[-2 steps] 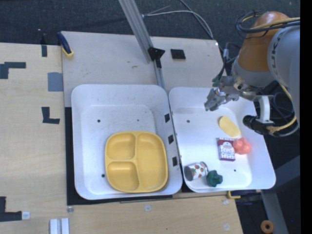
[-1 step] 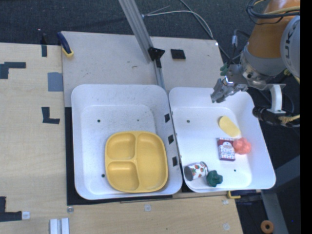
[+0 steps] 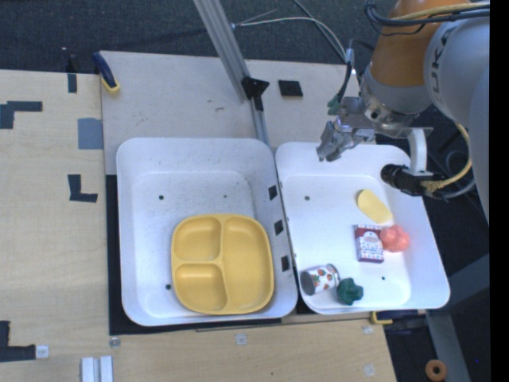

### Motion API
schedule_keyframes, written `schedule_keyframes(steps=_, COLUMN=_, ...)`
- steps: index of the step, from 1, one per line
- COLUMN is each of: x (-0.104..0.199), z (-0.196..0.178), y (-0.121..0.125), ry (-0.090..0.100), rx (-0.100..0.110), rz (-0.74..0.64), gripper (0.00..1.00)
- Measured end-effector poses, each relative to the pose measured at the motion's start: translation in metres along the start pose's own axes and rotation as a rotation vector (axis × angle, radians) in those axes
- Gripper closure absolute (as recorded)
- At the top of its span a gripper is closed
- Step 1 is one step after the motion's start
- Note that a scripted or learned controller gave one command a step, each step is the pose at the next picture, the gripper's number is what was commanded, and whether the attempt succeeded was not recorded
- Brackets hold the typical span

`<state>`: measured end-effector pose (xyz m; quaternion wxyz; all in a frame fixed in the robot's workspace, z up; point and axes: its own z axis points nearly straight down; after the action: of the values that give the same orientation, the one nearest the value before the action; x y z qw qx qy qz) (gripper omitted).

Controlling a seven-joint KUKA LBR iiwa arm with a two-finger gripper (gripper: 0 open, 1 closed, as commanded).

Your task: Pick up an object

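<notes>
My gripper (image 3: 328, 153) hangs over the far left part of the right bin (image 3: 318, 205), and I see nothing between its fingers. Further right in that bin lies a pale yellow oval piece (image 3: 373, 206). Nearer the front sit a small red and white box (image 3: 368, 243) and a pink soft lump (image 3: 395, 238) touching its right side. At the bin's front edge a white printed cup (image 3: 319, 279) lies on its side next to a dark green object (image 3: 349, 292). All of these are well apart from the gripper.
A yellow three-part divided plate (image 3: 222, 263) lies in the left bin (image 3: 143, 213). A slanted metal pole (image 3: 227, 42) rises behind the bins. Black tape marks and a blue and yellow clamp (image 3: 106, 73) are on the bench at the left.
</notes>
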<state>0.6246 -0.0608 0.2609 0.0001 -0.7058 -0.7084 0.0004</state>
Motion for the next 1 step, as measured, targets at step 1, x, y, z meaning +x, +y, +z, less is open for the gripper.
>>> schedule_keyframes(steps=1, x=0.05, z=0.0085, y=0.0003, ry=0.0, rx=0.001, rz=0.0, gripper=1.0)
